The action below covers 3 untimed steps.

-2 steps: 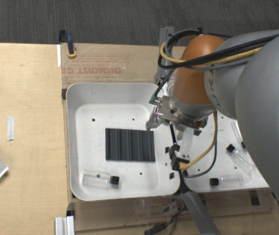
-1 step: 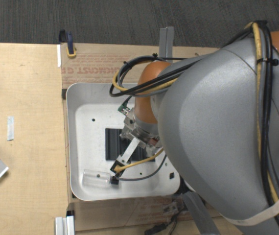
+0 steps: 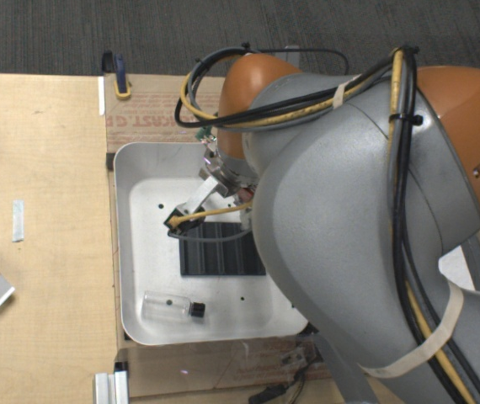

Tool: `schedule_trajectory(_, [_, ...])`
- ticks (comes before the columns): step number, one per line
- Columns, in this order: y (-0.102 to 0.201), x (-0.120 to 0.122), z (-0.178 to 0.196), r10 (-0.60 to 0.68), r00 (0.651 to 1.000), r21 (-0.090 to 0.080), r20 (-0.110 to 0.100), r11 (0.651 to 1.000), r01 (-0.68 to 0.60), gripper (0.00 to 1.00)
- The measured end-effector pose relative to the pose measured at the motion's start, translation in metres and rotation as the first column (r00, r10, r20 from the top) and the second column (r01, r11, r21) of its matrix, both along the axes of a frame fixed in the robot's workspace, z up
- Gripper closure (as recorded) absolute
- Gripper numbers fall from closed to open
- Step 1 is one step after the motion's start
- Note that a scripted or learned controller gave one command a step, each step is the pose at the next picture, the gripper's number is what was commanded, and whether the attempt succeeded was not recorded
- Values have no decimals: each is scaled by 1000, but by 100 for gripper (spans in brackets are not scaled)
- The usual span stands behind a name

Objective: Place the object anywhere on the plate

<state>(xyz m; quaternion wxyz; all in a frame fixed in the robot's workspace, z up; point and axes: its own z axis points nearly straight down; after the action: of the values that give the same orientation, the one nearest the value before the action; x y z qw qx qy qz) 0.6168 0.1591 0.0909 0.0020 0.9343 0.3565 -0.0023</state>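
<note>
A small clear vial [image 3: 170, 307] with a black cap lies on its side close to the near-left corner of the white bin [image 3: 130, 251]. Its long axis runs along the bin's near edge, with the cap pointing right. Just beyond it lies a flat black ribbed slab [image 3: 221, 252], probably the plate. Farther back, the grey arm's tool [image 3: 221, 182] hangs over the slab's far edge. Whether the tool is open or closed cannot be told. The vial lies on the near side of the tool, slightly left, with the slab between them.
</note>
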Motion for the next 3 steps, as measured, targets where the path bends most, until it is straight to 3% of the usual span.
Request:
schedule_trajectory(1, [67,-40,0,-132,991,3,-1,991,132,0])
schedule_trajectory(2, [-8,-10,45,-461,887,3,2,887,461,0])
schedule_trajectory(3, [67,-57,37,-508,861,2,3,861,508,0])
